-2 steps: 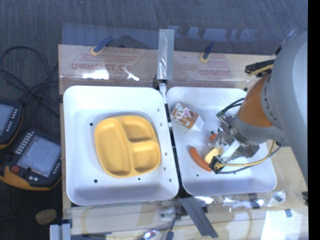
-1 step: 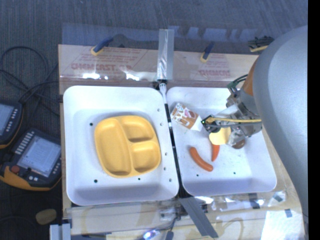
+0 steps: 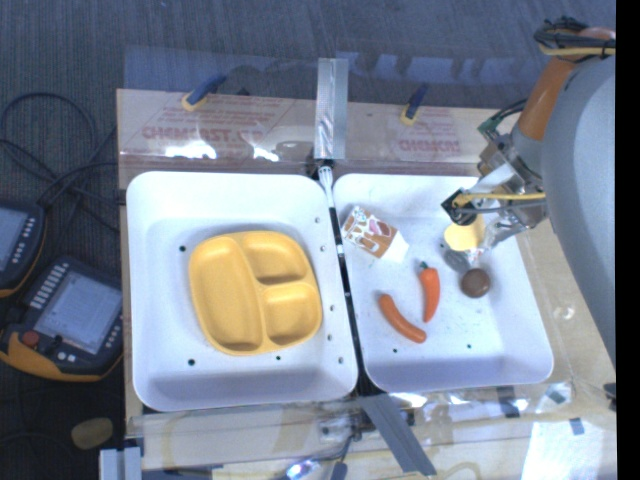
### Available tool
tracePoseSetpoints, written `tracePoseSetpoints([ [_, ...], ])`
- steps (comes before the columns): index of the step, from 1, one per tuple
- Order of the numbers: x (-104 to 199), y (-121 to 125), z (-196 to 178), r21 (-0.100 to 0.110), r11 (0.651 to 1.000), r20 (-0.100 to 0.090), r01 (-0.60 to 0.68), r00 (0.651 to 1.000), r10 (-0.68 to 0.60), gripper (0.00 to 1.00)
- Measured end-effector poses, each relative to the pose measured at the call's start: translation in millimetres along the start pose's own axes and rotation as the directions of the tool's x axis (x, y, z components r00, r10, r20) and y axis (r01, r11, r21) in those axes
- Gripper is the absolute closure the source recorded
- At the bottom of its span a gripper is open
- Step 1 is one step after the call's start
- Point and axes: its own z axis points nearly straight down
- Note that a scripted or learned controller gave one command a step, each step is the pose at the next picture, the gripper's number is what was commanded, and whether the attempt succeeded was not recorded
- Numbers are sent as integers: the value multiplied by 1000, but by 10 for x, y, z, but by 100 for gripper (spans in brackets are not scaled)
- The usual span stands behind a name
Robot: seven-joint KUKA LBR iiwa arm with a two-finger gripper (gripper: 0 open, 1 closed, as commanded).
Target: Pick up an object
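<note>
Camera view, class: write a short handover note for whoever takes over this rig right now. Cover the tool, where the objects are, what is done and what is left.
Tool: low over the right bin, near its upper right corner, above a pale yellow object; nothing clearly gripped.
Right bin: small printed carton at upper left, orange-red pepper and orange sausage-like piece in the middle, brown round object just below the tool.
Left bin: yellow divided tray.
Done: arm positioned over the right bin.
Left: grasp and lift one object.
</note>
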Motion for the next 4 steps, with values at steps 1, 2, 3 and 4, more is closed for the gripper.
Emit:
tracePoseSetpoints([
  [1,218,667,-527,-1,990,0,-141,990,141,100],
  [2,293,178,-361,0,971,1,-239,971,239,100],
  [3,780,-689,-873,4,973,-2,-232,973,232,100],
  [4,1188,-1619,-566,3,973,-1,-231,973,231,100],
])
